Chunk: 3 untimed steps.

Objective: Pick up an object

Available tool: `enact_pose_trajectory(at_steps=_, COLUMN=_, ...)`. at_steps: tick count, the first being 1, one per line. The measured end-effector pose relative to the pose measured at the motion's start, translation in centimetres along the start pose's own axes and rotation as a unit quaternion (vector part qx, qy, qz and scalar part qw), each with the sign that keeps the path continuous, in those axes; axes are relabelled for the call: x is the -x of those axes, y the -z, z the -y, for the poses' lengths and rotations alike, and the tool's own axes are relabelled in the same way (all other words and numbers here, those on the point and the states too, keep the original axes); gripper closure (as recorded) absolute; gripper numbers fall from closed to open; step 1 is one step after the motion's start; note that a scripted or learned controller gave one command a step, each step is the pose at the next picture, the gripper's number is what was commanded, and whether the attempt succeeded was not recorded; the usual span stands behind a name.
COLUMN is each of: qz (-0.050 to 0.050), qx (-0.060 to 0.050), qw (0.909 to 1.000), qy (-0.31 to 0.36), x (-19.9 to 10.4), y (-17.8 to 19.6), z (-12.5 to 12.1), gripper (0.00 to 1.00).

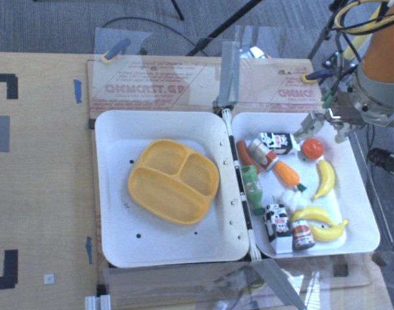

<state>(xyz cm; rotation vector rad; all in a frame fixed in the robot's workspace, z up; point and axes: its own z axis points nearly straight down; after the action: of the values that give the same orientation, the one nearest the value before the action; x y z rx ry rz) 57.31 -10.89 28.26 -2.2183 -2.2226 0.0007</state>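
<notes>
Leftmost on the bench, the left bin [113, 134] carries one yellow divided plate [173, 181], lying flat near the bin's centre and turned at a slant; it has three compartments, all bare.

Across the central divider, the right bin [368, 228] holds the loose pick candidates, crowded as if tipped in. Along its left edge lie one red sausage-like piece [243, 152] and one green bottle [252, 187]. Toward the middle sit two black-and-white cow-patterned items [275, 141], one near the far edge and one near the near edge, plus one carrot [286, 172] and one small dark jar [303, 235]. Three bananas [325, 177] lie toward the right edge, two of them overlapping at the near right corner. One red tomato [312, 148] rests near the far right corner.

Above that corner, the gripper [325, 126] hangs with its fingers spread apart and nothing between them, just above the tomato, likely the intended object.
</notes>
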Motion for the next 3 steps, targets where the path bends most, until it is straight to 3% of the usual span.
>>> enact_pose_trajectory(at_steps=1, qz=0.000, qx=0.001, qw=0.9999, qy=-0.011, x=1.9, y=-13.1, z=-0.1, gripper=0.00)
enact_pose_trajectory(at_steps=2, qz=0.000, qx=0.003, qw=0.9999, qy=0.013, x=-0.5, y=-19.6, z=-2.0, gripper=0.00)
enact_pose_trajectory(at_steps=3, qz=0.000, qx=0.004, qw=0.9999, qy=0.011, x=-0.4, y=-18.5, z=-2.1, gripper=1.00)
